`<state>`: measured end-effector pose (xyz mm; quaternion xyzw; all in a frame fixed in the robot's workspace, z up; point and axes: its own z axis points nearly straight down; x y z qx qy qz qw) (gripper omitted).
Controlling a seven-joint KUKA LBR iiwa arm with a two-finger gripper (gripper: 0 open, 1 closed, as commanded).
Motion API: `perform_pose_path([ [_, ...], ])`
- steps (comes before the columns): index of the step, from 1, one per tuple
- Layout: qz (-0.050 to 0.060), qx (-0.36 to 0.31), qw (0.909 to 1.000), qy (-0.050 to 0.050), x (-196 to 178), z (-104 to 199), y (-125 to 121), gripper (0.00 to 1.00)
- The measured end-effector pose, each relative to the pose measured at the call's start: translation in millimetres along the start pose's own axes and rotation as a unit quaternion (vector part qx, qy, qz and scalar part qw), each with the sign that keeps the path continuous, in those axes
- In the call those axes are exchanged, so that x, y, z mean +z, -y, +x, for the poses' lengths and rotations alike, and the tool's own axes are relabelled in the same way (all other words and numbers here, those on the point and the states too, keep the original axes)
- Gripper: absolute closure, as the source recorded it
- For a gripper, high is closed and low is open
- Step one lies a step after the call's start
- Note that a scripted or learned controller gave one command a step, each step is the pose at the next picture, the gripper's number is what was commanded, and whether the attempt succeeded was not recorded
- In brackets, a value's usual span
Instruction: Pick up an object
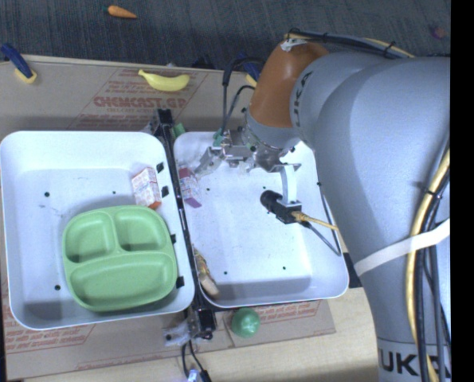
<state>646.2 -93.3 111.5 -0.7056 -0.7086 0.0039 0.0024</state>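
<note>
- You have the arm reaching in from the right and bending down over the far part of the right bin.
- The gripper sits low in that bin's far-left corner, pointing towards the wall shared with the left bin.
- From this angle you cannot tell whether the gripper is open or closed, or whether it has hold of anything.
- The pink and white packet lies in the right bin against its left wall, just beside the gripper on the near-left side. You cannot make out whether the two touch.
- A tan object lies in the right bin's near-left corner, well apart from the gripper.
- In the left bin, a green divided tray takes up the near half. A small red and white carton sits at its far-right corner, close to the shared wall.
- Outside the bins, a banana rests on the cardboard beyond them, and a green ball sits just in front of the right bin's near edge.
</note>
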Motion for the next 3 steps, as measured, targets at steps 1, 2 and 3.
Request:
perform_pose_path([
  [1,-0.002,-0.003,1.0,0.0,-12.8,1.6,-2.0,1.0],
  [2,-0.004,-0.003,1.0,-0.001,-81.4,80.4,27.7,1.0],
  [3,-0.003,-0.002,1.0,-0.001,-80.5,79.2,28.3,0.0],
])
